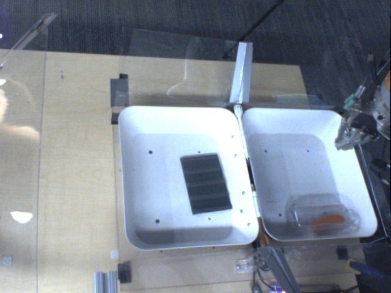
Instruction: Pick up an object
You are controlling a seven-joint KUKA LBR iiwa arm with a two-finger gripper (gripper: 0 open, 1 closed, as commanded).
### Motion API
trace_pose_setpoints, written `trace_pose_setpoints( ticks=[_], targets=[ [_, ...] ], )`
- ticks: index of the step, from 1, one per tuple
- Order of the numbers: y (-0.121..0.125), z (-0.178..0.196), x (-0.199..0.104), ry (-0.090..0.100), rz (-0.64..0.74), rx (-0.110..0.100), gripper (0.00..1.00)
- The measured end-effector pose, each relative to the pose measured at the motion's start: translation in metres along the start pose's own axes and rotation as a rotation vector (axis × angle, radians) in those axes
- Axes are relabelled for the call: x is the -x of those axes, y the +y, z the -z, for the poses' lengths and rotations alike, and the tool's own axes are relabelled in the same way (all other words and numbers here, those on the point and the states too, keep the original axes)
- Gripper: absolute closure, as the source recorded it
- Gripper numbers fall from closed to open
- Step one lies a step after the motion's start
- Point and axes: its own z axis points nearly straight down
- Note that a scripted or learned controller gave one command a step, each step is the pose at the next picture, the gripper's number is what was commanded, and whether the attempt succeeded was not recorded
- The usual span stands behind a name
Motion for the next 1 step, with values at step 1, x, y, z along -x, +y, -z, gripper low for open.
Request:
trace_pose_setpoints(
  ticks=[1],
  targets=[
    [0.0269, -0.0552, -0.0797, 0.002, -0.032, -0.009, 1.00]
  ],
)
